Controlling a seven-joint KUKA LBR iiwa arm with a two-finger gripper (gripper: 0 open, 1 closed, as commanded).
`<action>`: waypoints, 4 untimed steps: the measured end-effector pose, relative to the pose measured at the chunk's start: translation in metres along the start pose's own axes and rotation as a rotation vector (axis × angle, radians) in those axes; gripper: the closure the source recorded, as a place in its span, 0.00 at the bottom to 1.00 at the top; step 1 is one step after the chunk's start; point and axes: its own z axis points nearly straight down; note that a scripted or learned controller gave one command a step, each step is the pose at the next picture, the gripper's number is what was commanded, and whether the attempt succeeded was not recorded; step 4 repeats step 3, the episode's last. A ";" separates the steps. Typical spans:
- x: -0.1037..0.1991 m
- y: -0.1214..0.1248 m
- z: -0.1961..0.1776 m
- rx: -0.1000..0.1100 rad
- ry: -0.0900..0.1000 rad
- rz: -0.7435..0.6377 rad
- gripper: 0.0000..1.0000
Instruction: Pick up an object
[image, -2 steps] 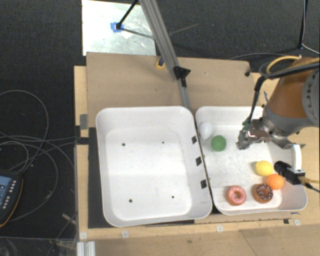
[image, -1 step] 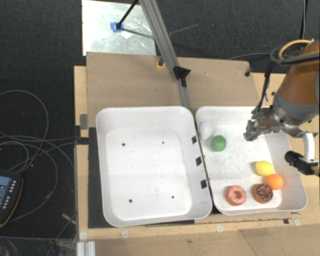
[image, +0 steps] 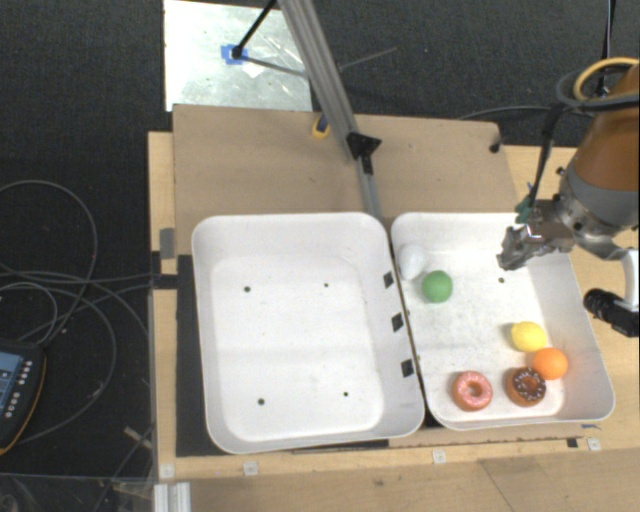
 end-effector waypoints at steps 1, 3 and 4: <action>0.057 -0.007 -0.006 0.004 0.003 -0.005 1.00; 0.174 -0.022 0.008 0.005 0.004 -0.006 1.00; 0.174 -0.022 0.008 0.005 0.004 -0.006 1.00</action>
